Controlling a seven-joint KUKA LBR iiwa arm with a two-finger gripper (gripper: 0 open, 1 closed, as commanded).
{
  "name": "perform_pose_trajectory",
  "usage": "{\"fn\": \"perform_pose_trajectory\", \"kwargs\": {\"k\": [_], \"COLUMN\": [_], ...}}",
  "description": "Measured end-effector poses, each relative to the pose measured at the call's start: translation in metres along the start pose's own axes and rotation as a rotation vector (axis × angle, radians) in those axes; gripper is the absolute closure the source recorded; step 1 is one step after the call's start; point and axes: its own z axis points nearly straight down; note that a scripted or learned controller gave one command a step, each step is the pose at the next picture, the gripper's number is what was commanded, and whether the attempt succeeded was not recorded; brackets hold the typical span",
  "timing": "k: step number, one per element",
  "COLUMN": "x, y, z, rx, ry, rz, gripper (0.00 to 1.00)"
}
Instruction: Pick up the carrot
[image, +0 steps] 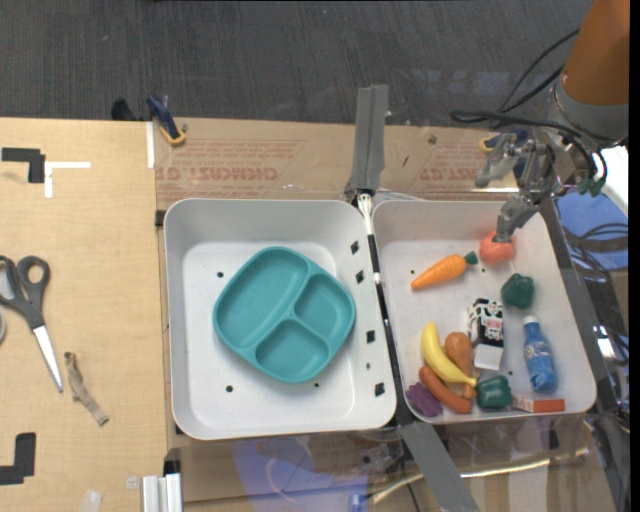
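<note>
The carrot (440, 272) lies flat on the floor of the right bin (400, 300), in its upper half, with open white floor on its near side. Its long axis runs at a shallow slant: the pointed tip faces lower left, the thick end with the green top faces upper right. Just beyond that green top sits a small orange-red tomato-like toy (495, 250) (close enough that it could get in the way of a descent).

The end effector (512, 220) hangs above that round toy, up and to the right of the carrot, roughly along the line of the carrot's own axis. How wide its fingers stand cannot be told from here, and nothing is seen between them. So the carrot lies down and to the left of the end effector, near but apart; the coming move likely calls for a shift leftward and forward, with the fingers set across the carrot's slant.
</note>
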Motion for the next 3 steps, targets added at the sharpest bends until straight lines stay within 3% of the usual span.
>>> {"fn": "perform_pose_trajectory", "kwargs": {"k": [1,2,3], "x": [-0.003,-0.002,0.04], "y": [0.037,0.038,-0.003], "z": [0.145,0.187,0.187], "rx": [-0.001,-0.001,0.0], "ry": [-0.001,-0.002,0.0], "rz": [-0.245,-0.11,-0.071], "gripper": [0.0,0.0,0.0]}}
